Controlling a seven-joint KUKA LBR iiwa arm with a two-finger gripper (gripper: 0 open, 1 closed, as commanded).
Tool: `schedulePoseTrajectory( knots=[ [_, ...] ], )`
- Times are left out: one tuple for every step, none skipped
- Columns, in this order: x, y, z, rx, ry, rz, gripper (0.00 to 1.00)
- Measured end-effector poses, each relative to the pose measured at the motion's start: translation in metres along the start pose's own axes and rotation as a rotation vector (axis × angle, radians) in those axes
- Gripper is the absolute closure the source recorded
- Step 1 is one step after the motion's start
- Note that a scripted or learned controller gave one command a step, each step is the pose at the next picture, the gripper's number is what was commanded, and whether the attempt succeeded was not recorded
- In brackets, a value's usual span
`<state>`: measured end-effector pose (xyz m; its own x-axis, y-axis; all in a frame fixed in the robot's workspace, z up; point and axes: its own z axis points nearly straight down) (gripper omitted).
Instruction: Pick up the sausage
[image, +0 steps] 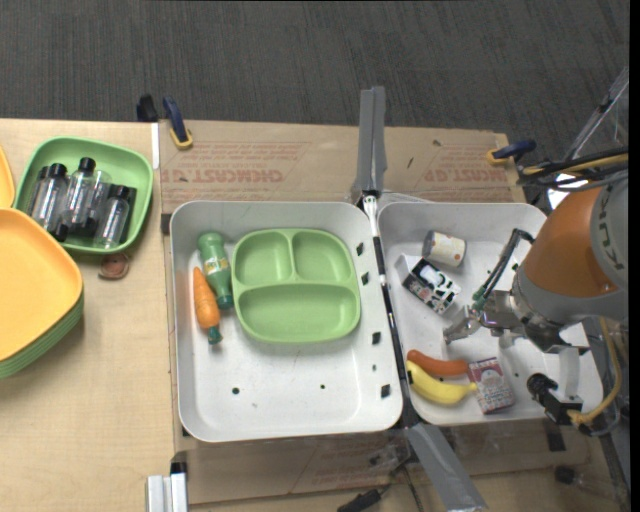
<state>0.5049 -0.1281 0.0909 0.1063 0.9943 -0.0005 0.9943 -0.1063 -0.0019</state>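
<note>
A broad orange band (562, 250) is seen around the arm (590, 270), with grey casing above and below it. At the wrist, a metallic gripper (470, 325) with slim silvery fingers is fitted. A dark cable (503, 262) is run along it, beside black fittings.

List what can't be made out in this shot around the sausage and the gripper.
- Gripper, camera view: too small and blurred to tell the finger state.
- Sausage: its lower edge is hidden by the banana lying against it.
- Small carton: print too small to read.
- Arm: cut off by the right edge.
</note>
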Motion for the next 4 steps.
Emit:
schedulePoseTrajectory(
  knots=[
    [0.025,-0.031,0.0,0.002,0.001,0.017,0.0],
    [-0.037,0.0,0.0,0.001,0.0,0.097,0.0],
    [-0.065,0.036,0.0,0.0,-0.001,0.039,0.0],
    [-0.064,0.036,-0.008,0.003,-0.002,0.034,1.0]
  ],
)
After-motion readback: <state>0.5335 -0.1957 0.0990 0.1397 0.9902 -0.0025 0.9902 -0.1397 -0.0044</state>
